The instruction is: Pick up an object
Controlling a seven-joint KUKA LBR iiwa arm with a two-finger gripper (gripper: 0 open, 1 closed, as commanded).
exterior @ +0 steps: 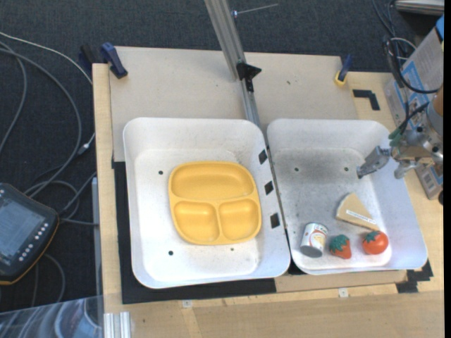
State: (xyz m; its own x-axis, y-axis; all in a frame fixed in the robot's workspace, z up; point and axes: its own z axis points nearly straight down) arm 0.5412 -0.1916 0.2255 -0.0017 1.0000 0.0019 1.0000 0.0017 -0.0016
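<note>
Nearest the camera, along the front edge of the right bin [403, 210]: a can [313, 239] on its side, a strawberry [340, 246] and a tomato [375, 241], in a loose row, close but apart. Just behind the strawberry and tomato lies a cheese wedge [356, 212], pale, with its long axis running from upper left to lower right.

We'd judge the cheese the likeliest pick: it sits closest to the claw [384, 162]. The claw hangs over the right bin's back right part, near the right wall, with nothing between its fingers. One finger [371, 163] sticks out to the left; we can't tell from this angle whether the claw is spread or clenched.

Key relation: the cheese lies toward the camera and slightly left of the claw, near but not under it. So we need a short shift toward the front, then a descent. We'd turn the wrist to close across the wedge's short side, not along its length. The sloped faces may slip out of the grip.

The tomato is next nearest, toward the front, and the can is furthest left.

The left bin [141, 146] holds a yellow divided tray [213, 203], well apart from the claw. Both bins sit side by side on the worktop [176, 83].
</note>
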